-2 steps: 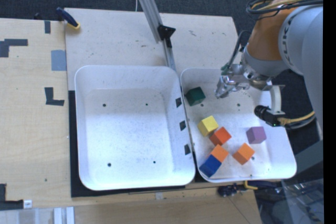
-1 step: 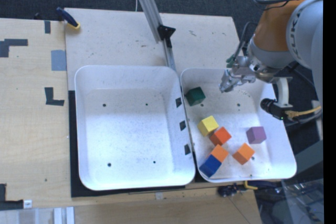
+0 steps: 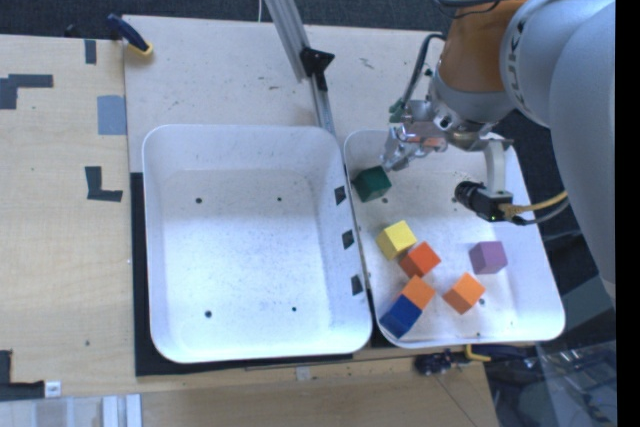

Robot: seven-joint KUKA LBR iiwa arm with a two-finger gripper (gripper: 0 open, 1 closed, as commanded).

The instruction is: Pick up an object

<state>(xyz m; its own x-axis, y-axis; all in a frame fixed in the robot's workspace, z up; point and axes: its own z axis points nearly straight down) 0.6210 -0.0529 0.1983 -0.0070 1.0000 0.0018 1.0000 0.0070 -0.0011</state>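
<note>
My gripper point(image 3: 393, 158) hangs over the far left corner of the right bin point(image 3: 540, 300), under the grey arm with its orange band. A dark green block point(image 3: 372, 183) lies right at the gripper's tip, just below and left of it, close to the bin's left wall. Whether the block is in the gripper's grasp cannot be made out. Further down the same bin lie a yellow block point(image 3: 397, 237), a red-orange block point(image 3: 421, 258), an orange block point(image 3: 417, 292), a blue block point(image 3: 401, 315), another orange block point(image 3: 464, 293) and a purple block point(image 3: 487, 257).
The left bin point(image 3: 150, 150) stands beside the right one, sharing a middle wall. A slanted metal bar point(image 3: 280, 0) runs down from the top to the bins' far edge. A black cable plug point(image 3: 480, 200) hangs off the arm above the right bin.
</note>
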